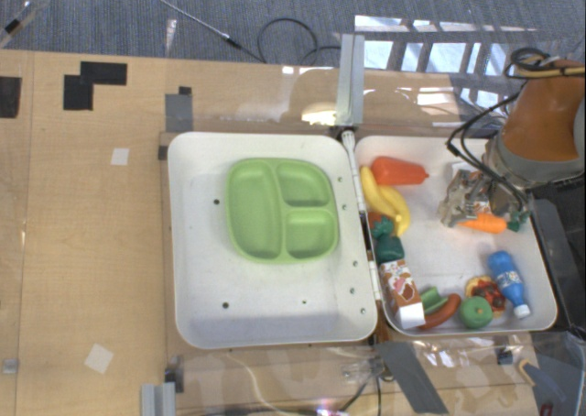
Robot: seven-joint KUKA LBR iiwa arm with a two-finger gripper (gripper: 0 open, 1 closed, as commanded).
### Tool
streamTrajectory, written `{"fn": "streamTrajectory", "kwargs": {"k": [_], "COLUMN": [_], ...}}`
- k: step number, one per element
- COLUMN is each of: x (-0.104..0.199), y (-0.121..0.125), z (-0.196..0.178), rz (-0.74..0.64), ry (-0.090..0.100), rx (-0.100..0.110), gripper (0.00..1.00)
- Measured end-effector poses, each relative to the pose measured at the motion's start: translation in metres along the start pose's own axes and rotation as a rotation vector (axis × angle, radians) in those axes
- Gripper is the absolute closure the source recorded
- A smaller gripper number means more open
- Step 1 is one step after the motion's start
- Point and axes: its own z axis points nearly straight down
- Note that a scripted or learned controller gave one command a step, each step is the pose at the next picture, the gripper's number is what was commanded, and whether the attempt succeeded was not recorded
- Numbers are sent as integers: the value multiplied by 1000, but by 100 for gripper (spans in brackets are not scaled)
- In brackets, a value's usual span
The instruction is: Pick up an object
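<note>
Spreading across most of the view, the wooden desk [82, 249] carries two shallow white bins side by side. The left bin [201, 313] holds a green divided plate [280, 210] set toward its far edge, with bare white floor all round it, widest along the near edge. The right bin [540, 309] is crowded along its left wall and near edge, while its middle floor lies open.

The arm [547, 121], grey with an orange band, reaches in over the right bin's far right corner. Its gripper [469, 202] hangs low there, just beside or touching a small orange carrot [483, 221]; whether the fingers are apart or together cannot be told.

Along the left wall lie a yellow banana [385, 202], a red pepper [397, 170] near the far edge, a dark green piece [387, 246], and a small carton [401, 291] whose printing is too small to read. Along the near edge sit a sausage [442, 309], a green apple [475, 312], a red-and-yellow piece [484, 290], and a blue bottle [509, 281] with a white cap, its label unreadable.
</note>
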Motion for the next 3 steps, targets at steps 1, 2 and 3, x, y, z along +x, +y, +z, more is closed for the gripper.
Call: {"fn": "streamTrajectory", "kwargs": {"k": [1,2,3], "x": [0,24,38], "y": [0,90,86], "z": [0,12,10], "rz": [-1,115,305], "ry": [-1,6,-5], "rx": [0,0,11], "gripper": [0,0,0]}}
